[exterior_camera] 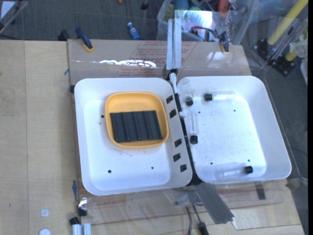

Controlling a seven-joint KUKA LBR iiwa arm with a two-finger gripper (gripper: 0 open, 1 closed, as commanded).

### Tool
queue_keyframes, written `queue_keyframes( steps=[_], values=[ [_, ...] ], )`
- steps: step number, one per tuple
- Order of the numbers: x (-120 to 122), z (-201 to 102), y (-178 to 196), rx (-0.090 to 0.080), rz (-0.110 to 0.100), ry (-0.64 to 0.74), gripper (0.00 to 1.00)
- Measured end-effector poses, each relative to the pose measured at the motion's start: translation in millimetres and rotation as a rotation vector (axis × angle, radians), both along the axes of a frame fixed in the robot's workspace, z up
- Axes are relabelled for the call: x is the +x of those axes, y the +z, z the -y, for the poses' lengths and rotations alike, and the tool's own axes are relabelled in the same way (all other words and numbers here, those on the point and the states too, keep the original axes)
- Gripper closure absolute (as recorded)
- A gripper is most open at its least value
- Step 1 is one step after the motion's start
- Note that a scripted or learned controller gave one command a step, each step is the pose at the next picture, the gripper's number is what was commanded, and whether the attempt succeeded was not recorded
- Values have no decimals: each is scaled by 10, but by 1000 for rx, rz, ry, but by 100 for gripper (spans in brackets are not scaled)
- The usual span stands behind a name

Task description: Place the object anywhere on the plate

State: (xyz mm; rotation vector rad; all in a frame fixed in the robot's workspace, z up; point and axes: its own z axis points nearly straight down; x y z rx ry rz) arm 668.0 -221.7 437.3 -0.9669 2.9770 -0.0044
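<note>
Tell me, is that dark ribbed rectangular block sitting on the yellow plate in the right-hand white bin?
Not quite: the camera view shows the dark ribbed rectangular block sitting on the yellow plate in the left-hand white bin, not the right-hand one.

A clear plastic crate (215,9) of colourful clutter sits at the upper right. A blue clamp (84,39) lies at the upper left. Cables (193,222) trail at the bottom centre.

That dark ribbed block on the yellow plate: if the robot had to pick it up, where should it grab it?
Probably from straight above, fingers closing across the short sides of the block. It lies flat on the plate, whose raised rim blocks a side approach. Its grooves run across its short width, so the long edges look easiest to pinch.
</note>
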Motion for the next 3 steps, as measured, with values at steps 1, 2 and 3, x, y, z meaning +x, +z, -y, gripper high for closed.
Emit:
queue_keyframes(
  steps=[1,2,3],
  values=[
    [-1,0,-5,-3,-1,389,100],
    [-3,-1,-10,-5,-2,774,100],
    [-3,-4,-14,-6,-2,1034,100]
  ],
)
